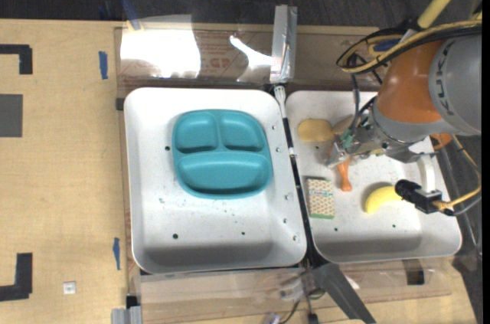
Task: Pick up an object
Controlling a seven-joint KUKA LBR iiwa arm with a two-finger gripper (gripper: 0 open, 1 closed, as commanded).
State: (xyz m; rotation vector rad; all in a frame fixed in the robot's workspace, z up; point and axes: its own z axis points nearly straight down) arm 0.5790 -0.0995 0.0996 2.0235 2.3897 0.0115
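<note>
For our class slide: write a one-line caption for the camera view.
KUKA arm's gripper low in the right bin among toy foods; teal divided plate in the left bin.

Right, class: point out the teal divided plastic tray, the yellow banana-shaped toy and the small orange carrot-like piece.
teal divided plastic tray (222,154), camera view, its central ridge.
yellow banana-shaped toy (380,198), camera view, mid-body.
small orange carrot-like piece (344,177), camera view, its middle.

Your pickable items, right bin (436,242): tan rounded lump (314,131) at far left part, near divider. Small orange carrot-like stick (344,176) mid-bin, lying lengthwise toward you. Patterned flat packet (320,198) near left wall, lying flat. Yellow lemon-like piece (380,198) right of packet, apart from it. Left bin (145,238): teal sectioned plate (222,152), flat, centred.
</note>
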